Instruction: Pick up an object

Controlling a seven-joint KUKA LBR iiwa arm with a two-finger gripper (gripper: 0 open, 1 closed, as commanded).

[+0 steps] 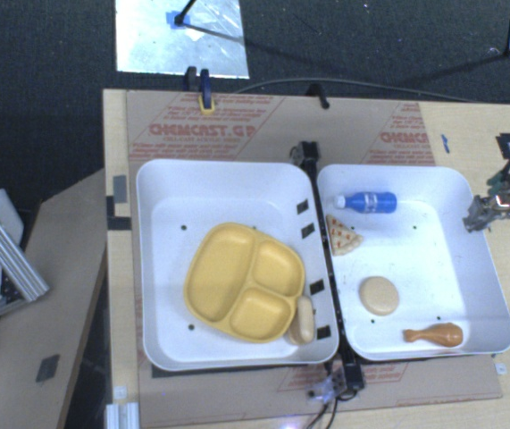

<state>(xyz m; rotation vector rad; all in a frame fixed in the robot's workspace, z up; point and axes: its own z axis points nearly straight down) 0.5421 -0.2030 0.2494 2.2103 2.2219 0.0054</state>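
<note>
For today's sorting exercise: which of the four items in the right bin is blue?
The bottle, lying on its side at the bin's far end. The pizza slice, bun and drumstick are tan or brown.

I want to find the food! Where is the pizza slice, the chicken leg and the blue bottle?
pizza slice (343, 236), camera view, middle of the slice, in the right bin.
chicken leg (437, 334), camera view, on its thick end.
blue bottle (370, 202), camera view, on its body, lying on its side.
</note>
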